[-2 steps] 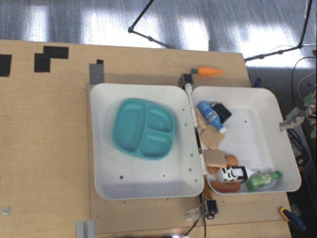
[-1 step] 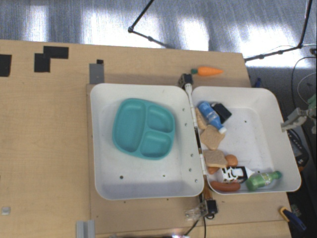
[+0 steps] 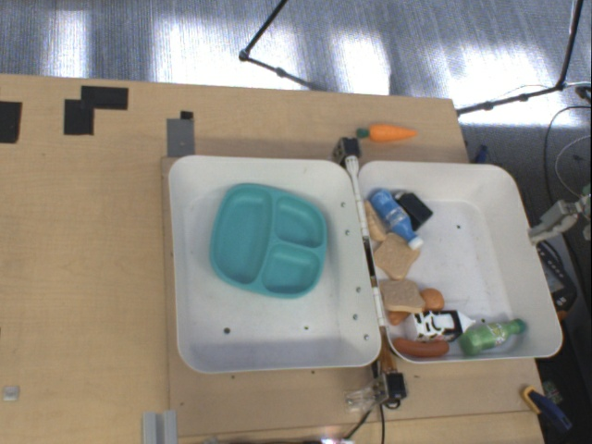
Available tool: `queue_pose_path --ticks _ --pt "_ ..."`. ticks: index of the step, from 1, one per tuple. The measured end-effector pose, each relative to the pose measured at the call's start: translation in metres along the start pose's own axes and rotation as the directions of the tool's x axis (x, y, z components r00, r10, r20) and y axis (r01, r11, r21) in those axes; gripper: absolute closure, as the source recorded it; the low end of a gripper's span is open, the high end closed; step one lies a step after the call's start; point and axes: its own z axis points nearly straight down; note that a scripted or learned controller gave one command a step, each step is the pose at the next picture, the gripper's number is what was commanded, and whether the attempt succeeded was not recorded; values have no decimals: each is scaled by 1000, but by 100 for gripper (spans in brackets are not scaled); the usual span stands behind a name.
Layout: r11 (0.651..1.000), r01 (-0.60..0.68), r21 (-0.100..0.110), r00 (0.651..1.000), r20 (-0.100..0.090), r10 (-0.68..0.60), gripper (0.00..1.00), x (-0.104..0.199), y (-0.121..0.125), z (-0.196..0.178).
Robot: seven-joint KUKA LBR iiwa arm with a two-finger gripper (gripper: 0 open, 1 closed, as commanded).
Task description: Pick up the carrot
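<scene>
Nothing done yet: the carrot (image 3: 389,134) lies on the desk (image 3: 83,248), just beyond the far rim of the right bin (image 3: 481,178), untouched. My jaws' state I cannot tell; the whole pick remains.

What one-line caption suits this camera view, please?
Orange plastic carrot lying on the wooden bench beyond two white bins, outside both.

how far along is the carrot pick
Nothing looks done yet. The carrot lies on the bench, beyond the far edge of the right bin, outside both bins, with nothing gripping it. Nothing is in hand at the carrot. Left: reach it, grasp it and lift it.
</scene>
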Motion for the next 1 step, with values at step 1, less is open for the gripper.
queue_pose_path --ticks 1 --pt "989 149 -1 989 1 -149 0 -3 -2 -14"
